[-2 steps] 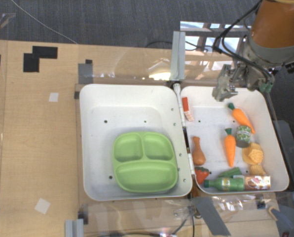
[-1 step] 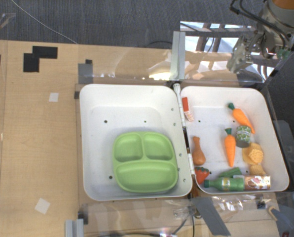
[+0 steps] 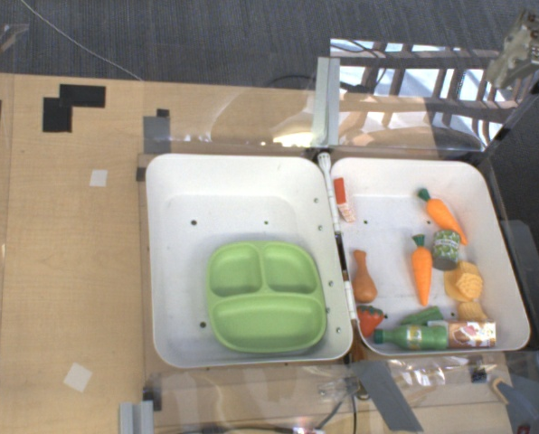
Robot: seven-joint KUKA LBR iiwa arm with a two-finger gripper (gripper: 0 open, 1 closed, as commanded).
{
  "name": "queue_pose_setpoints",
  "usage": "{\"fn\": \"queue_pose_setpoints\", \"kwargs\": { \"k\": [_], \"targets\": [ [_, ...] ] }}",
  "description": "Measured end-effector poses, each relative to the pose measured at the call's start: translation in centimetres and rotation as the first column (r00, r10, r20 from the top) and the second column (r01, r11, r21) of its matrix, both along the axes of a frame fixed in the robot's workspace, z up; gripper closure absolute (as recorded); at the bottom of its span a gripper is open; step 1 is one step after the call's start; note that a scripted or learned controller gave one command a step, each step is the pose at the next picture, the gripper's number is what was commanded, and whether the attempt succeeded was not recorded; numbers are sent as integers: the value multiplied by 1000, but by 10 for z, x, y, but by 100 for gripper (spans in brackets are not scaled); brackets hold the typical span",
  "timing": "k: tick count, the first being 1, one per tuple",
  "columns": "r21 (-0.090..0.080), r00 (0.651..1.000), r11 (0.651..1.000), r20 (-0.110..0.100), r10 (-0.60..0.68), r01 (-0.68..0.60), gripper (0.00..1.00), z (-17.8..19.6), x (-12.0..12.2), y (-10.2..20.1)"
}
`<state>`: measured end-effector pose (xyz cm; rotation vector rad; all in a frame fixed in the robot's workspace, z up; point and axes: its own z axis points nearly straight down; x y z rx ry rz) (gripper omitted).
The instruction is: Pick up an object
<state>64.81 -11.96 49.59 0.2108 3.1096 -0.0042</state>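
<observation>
Pincer (image 3: 523,51) hovers past the far rim of the right bin (image 3: 486,183), clenched or released I cannot tell, so I'd send it down and leftward to the drumstick (image 3: 364,277), lying apart from the crowded carrots (image 3: 442,217), and close across its narrow neck.

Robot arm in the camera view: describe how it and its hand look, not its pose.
The hand, near the top right corner, is a narrow, angular part in pale, silvery-beige metal, and it looks blurred. Below it, a dark grey bulk that is probably part of the robot arm slants down beside the right shallow white bin. Markings and cables are too blurred to make out.
</observation>
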Motion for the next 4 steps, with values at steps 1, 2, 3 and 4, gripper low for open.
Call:
{"fn": "queue_pose_setpoints", "kwargs": {
  "k": [1,2,3,4],
  "targets": [
    [7,999,1000,-27,-22,23,100,-195,-47,42],
    [3,996,996,-9,-85,85,100,-136,5,3],
    [3,988,988,-4,-154,154,100,-40,-2,-25],
    [8,972,972,-23,-234,235,100,-143,-32,55]
  ]
}}
